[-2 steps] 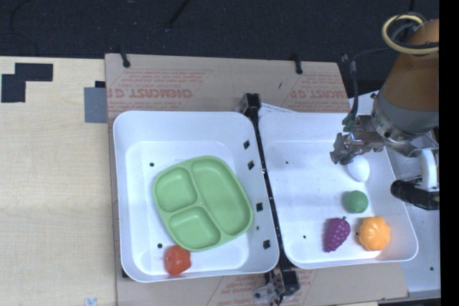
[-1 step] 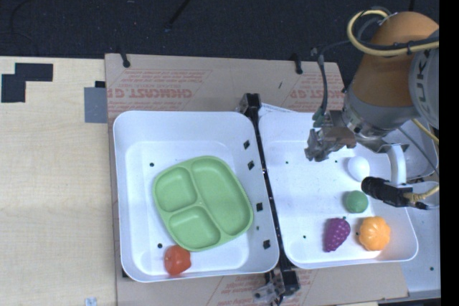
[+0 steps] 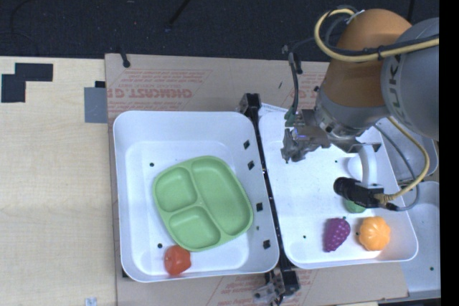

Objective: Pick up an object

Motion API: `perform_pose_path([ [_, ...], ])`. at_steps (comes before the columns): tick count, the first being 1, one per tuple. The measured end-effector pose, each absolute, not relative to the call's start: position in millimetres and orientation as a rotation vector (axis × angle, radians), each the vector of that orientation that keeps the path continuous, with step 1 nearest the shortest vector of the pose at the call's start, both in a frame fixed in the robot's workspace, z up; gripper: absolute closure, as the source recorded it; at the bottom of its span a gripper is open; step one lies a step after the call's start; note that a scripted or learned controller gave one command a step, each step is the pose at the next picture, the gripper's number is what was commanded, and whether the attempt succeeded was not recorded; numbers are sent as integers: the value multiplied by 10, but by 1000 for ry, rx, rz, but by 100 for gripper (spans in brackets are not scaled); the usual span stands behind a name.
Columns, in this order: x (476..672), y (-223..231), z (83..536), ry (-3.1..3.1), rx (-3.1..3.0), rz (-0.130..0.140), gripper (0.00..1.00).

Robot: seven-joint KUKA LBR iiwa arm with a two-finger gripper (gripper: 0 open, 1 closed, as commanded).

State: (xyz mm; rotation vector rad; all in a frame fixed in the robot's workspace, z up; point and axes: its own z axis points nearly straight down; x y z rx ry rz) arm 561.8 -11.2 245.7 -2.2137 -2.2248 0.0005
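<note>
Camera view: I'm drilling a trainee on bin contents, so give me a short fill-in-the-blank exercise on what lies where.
1. The green plate lies in the ____ bin.
2. The grapes lie beside an ____ fruit.
3. The red fruit sits near the plate's ____ edge.
4. The gripper hangs over the ____ bin.

Missing words: left; orange; lower; right

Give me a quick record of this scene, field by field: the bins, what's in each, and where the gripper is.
left bin: green divided plate, red toy fruit at its near edge
right bin: purple grapes, orange toy fruit, a green item partly hidden by a black part
gripper: over right bin's far left part, nothing seen between its fingers
</note>
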Motion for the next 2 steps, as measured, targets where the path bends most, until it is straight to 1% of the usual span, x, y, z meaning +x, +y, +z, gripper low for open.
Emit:
perform_pose_path([
  [1,5650,326,2466,-2223,-2217,2,100],
  [2,5784,878,2323,-2223,-2217,3,100],
])
